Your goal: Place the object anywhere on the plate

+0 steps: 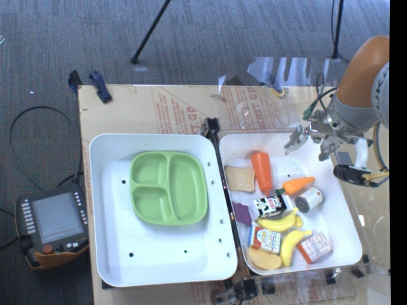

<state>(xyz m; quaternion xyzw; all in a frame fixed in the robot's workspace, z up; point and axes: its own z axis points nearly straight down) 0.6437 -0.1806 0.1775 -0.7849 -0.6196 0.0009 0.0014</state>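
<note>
Task looking barely started — nothing is sitting on the plate yet.

Left to right: a grey teach pendant with a screen is lying on the dark carpet beside the bench, cable looping behind it. The left shallow white bin is holding just the light-green three-compartment plastic plate, all compartments bare. The plate is sitting toward the bin's upper middle, well clear of the walls.

The right shallow white bin is carrying the clutter: a tan toast slice, an orange-red cylinder, a small purple piece, a cow-print milk carton, a toy carrot, a grey can, two yellow bananas, a juice carton, a red-and-white box. The task doesn't say which object, so any of these could be the pick.

The two-finger gripper is hovering over the right bin's upper right corner, fingers spread apart, nothing between them — no grasp yet. Remaining, as I'm judging it: descend, grasp, carry across the divider, release on the plate.

Surface: brown printed cardboard-like sheet under both bins, blue clamp at the back left corner. Room: grey ribbed carpet, tripod legs standing behind.
</note>
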